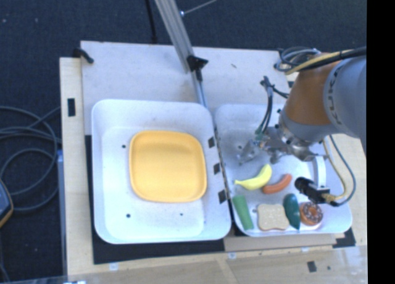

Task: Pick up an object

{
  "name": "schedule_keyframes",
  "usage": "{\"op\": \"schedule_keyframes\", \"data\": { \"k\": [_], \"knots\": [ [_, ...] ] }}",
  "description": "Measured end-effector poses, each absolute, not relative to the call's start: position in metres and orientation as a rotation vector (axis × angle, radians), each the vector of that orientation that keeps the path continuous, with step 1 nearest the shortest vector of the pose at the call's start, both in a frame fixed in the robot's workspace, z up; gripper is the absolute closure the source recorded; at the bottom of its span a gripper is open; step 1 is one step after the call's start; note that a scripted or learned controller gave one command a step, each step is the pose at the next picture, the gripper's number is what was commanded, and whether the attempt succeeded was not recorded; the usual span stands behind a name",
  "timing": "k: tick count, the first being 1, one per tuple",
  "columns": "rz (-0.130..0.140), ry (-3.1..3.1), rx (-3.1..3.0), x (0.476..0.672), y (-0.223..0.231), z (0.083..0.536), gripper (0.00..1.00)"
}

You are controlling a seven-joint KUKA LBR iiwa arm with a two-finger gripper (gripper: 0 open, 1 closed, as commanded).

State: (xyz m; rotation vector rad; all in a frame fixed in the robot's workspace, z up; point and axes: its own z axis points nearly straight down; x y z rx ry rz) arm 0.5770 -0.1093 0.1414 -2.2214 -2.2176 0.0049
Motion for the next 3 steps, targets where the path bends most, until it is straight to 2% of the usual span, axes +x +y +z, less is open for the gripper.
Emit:
{"op": "schedule_keyframes", "data": {
  "k": [1,3],
  "knots": [
    [-0.002,-2.22,-2.225,0.579,-0.109,0.155,1.0],
    [-0.006,-2.224,-2.226,0.573,-0.12,0.256,1.0]
  ]
}}
